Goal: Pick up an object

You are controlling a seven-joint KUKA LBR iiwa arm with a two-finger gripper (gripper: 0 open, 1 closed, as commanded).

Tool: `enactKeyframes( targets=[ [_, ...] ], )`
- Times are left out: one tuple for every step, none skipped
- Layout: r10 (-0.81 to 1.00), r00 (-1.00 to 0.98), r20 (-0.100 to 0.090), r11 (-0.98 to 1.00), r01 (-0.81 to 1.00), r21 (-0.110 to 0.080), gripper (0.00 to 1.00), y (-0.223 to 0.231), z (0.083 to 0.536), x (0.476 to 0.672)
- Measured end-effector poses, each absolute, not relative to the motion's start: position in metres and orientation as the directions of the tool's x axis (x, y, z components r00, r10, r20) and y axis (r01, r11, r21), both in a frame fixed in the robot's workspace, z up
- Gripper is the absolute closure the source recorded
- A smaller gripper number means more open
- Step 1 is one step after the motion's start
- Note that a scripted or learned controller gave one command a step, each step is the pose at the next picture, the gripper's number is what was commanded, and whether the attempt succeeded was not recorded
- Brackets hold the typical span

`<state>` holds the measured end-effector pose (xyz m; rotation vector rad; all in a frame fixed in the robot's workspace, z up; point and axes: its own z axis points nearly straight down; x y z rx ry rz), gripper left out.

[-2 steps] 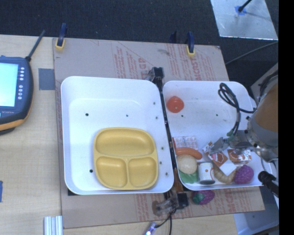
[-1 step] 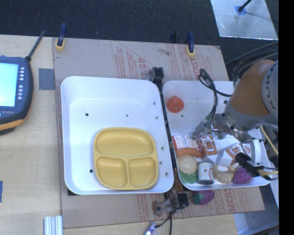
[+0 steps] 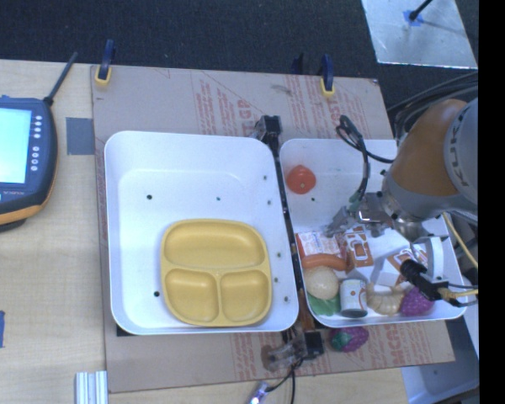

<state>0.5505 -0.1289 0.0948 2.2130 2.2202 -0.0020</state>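
**Arm low over the crowded right bin**

The grey arm with its orange band reaches in from the right, and its hand (image 3: 353, 217) sits low over the right bin (image 3: 332, 151), just above the orange-and-white packets (image 3: 324, 244). Whether anything is gripped cannot be told from this slanted view.

The pickable items lie in the right bin's near half: a pale round ball (image 3: 323, 283), a small can (image 3: 352, 297), a tan peanut-shaped piece (image 3: 385, 300) and a purple grape cluster (image 3: 417, 302). A red tomato (image 3: 300, 178) rests apart near the far end. The left bin (image 3: 135, 167) holds a yellow divided plate (image 3: 216, 271). A tablet controller (image 3: 13, 160) lies on the table (image 3: 34, 310).
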Motion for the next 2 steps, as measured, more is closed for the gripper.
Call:
enactKeyframes(
  targets=[
    [1.0, -0.007, -0.003, 0.007, 1.0, 0.003, 1.0, -0.128, 0.105, 0.551],
    [1.0, -0.005, 0.001, 0.005, 1.0, -0.001, 1.0, -0.062, 0.193, 0.576]
  ],
)
